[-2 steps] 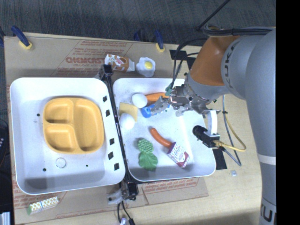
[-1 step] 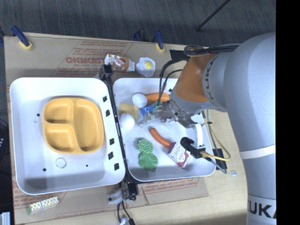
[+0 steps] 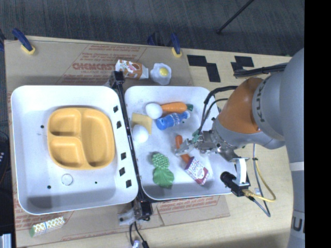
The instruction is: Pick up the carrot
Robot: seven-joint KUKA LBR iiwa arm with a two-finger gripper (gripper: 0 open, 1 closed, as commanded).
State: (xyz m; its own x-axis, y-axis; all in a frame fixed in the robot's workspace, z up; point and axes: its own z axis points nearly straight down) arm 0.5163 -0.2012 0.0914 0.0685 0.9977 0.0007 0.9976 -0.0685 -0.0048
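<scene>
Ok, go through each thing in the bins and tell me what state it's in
carrot: lying flat in right bin, not gripped
blue bottle: on its side
egg: whole, resting beside carrot
yellow divided plate: upright in left bin
gripper: low over right bin, below the carrot
red packet: lying flat

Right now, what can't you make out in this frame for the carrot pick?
- gripper: too small and blurred in the camera view to read its state.
- small orange pieces by the gripper: partly hidden by it, identity unclear.
- red packet: label too small to read.
- carrot: green end blurred.
</scene>
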